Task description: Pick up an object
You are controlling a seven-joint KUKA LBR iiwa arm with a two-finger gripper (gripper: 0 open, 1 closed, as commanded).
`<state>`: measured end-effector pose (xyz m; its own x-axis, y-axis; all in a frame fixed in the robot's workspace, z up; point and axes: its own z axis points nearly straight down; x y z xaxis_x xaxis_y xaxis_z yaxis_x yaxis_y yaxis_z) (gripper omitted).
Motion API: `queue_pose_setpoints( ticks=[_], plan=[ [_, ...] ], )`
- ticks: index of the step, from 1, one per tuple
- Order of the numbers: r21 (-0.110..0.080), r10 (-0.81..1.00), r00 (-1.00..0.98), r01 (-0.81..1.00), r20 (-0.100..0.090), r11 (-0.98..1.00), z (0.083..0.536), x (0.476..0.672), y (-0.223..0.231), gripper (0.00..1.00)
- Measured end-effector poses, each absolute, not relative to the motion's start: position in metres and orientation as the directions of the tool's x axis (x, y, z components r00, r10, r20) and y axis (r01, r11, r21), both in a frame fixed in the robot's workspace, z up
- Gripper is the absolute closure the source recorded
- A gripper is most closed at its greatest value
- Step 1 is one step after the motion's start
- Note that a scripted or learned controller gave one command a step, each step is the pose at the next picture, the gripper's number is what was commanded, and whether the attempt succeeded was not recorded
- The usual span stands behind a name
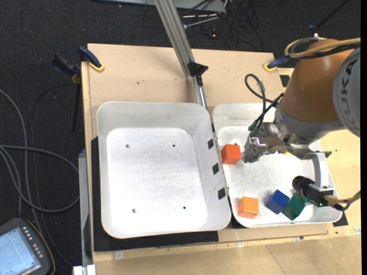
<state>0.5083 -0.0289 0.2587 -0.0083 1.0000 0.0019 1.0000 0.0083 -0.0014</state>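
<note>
Wooden bench carries two white bins; I see an orange block in the right bin, near its left wall, with the gripper just beside it on the right. Can't tell the gripper's state from this angle. Second orange block, blue block and green block lie along the near edge; left bin sits alongside.

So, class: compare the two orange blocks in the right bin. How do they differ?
The upper orange block is a redder orange and lies beside the gripper; the lower orange block is paler and lies near the bin's front edge, left of the blue block. Both are similar-sized cubes.
</note>
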Motion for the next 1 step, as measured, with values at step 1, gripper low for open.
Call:
queue_pose_setpoints(
  ticks=[1],
  plan=[
    [-0.002,1.0,-0.008,1.0,0.001,0.008,0.2494,0.5108,0.0216,1.0]
  ],
)
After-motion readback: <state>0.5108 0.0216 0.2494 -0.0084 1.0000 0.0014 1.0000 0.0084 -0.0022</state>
